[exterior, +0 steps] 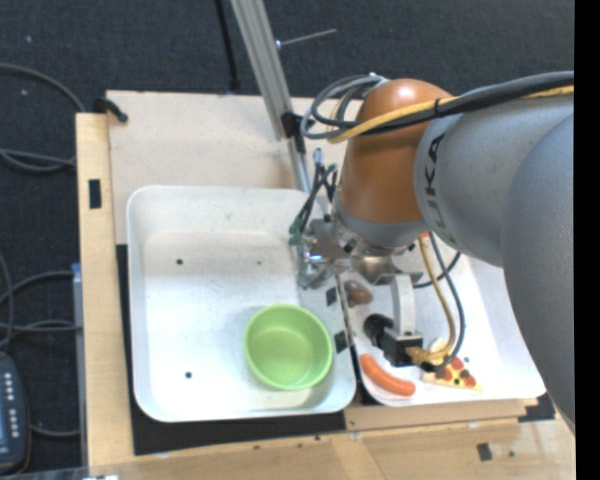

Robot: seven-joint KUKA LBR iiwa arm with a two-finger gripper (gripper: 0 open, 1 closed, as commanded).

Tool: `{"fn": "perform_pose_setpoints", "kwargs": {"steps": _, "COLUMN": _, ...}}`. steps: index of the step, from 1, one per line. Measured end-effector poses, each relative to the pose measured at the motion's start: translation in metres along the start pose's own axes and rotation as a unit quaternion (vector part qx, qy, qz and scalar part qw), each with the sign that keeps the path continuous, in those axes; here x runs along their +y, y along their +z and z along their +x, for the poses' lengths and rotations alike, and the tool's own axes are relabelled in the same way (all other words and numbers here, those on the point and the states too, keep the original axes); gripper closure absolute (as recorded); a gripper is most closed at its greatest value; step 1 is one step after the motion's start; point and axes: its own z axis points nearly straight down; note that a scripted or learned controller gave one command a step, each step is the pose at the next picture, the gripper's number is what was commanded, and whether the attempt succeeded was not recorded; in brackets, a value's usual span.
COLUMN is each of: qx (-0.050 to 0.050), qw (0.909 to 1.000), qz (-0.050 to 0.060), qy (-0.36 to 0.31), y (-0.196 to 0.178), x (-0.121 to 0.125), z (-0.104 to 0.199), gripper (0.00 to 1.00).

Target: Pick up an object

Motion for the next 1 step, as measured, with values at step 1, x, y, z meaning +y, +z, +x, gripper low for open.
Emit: {"fn": "perform_pose_setpoints", "kwargs": {"steps": 1, "qx": 0.000, "qw": 1.0000, "qz": 0.000, "qy": 0.002, "y": -0.0004, "x": 0.0003, "z": -0.0021, "gripper": 0.00}}
